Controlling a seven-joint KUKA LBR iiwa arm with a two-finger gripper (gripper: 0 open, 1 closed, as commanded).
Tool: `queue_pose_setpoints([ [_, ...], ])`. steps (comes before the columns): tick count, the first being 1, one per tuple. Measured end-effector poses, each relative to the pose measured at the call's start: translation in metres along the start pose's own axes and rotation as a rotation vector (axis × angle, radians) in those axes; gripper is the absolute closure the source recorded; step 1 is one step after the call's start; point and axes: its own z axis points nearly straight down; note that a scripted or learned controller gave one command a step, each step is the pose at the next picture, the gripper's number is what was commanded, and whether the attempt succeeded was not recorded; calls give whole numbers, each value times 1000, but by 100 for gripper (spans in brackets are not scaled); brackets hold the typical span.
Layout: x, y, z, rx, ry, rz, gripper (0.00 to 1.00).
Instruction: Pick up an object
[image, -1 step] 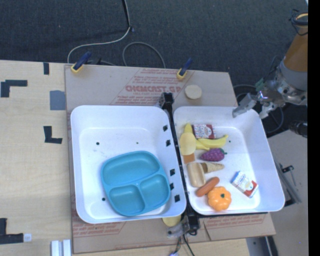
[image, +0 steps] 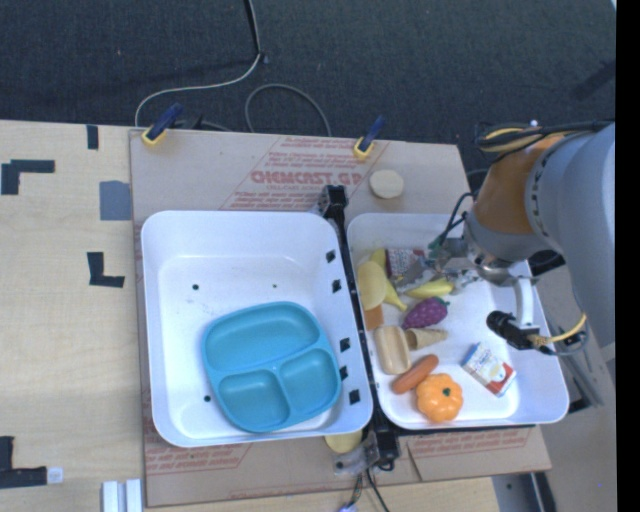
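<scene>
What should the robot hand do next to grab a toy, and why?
Probably drop a little lower, straight onto the banana. The hand sits right above it in the right bin, and nothing shows between its fingers. The grapes lie close beside the banana, so a slow, straight drop seems safest.

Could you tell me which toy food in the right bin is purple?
The grapes, mid-bin: the only purple piece, between the yellow banana above and the orange carrot below.
</scene>
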Motion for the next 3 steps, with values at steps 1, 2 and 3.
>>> queue_pose_setpoints([
  [1,38,-70,-8,-5,0,2,0],
  [2,37,-68,-18,-4,1,2,100],
  [3,109,-105,-110,-1,6,-5,100],
])
